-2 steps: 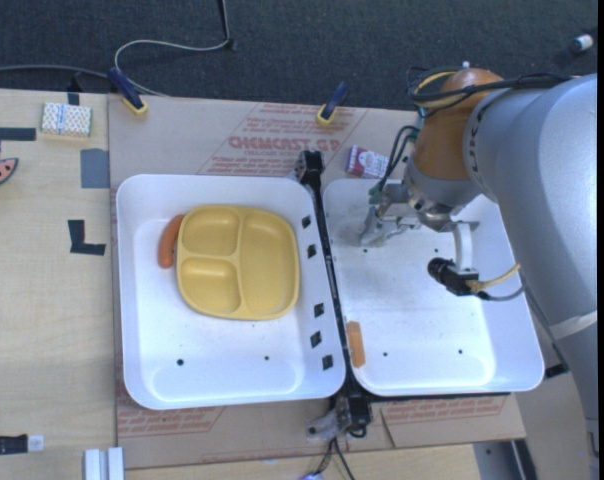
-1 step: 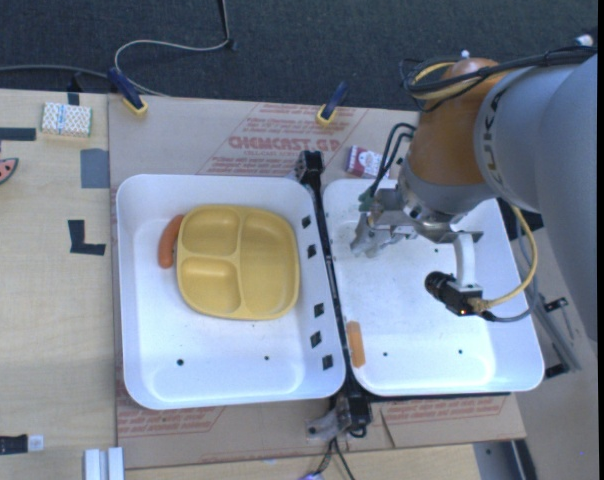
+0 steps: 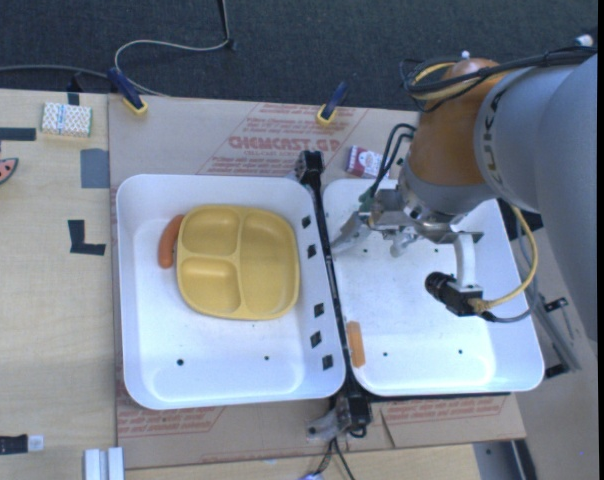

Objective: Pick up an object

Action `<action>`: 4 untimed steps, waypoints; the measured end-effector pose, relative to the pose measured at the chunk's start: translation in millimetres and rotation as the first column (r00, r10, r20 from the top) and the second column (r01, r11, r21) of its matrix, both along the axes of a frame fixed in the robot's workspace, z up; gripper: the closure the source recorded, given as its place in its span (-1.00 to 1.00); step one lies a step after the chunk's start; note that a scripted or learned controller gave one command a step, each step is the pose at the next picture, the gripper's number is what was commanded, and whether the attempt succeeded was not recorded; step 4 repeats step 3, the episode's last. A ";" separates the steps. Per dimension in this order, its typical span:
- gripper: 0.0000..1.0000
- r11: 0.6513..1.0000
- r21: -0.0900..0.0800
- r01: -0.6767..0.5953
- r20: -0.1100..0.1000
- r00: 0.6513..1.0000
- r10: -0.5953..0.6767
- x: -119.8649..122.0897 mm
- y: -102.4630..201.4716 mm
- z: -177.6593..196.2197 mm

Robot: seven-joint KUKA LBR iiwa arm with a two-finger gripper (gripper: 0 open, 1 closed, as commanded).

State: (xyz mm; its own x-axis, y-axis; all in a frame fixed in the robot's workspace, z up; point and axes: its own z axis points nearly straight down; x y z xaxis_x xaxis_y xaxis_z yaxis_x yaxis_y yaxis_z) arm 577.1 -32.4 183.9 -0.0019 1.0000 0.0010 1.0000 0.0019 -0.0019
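In the left bin (image 3: 142, 348) lies a yellow divided plate (image 3: 238, 261) with an orange-red sausage (image 3: 167, 242) against its left edge. A small orange carrot-like piece (image 3: 354, 343) rests at the near left edge of the right bin (image 3: 502, 368). My gripper (image 3: 372, 240) hangs over the far left part of the right bin, beside the divider between the bins. It is open, its two fingers spread, and nothing sits between them. The carrot piece lies well below it in the view. The orange and grey arm covers the bin's far right part.
A small red and white packet (image 3: 360, 160) lies on the cardboard behind the right bin. Two blue and yellow clamps (image 3: 127, 90) (image 3: 332, 108) hold the cardboard's far edge. A black cable and fitting (image 3: 452, 293) hang from the wrist over the right bin.
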 end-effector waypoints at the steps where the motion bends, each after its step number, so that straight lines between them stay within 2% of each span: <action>1: -1.00 1.000 -0.003 0.001 0.005 1.000 -0.001 33.5 -62.2 -97.9; 2: 1.00 1.000 -0.003 0.002 0.005 1.000 -0.002 33.4 -62.3 -88.5; 4: 1.00 1.000 -0.002 0.001 0.004 1.000 -0.001 33.1 -61.6 -79.4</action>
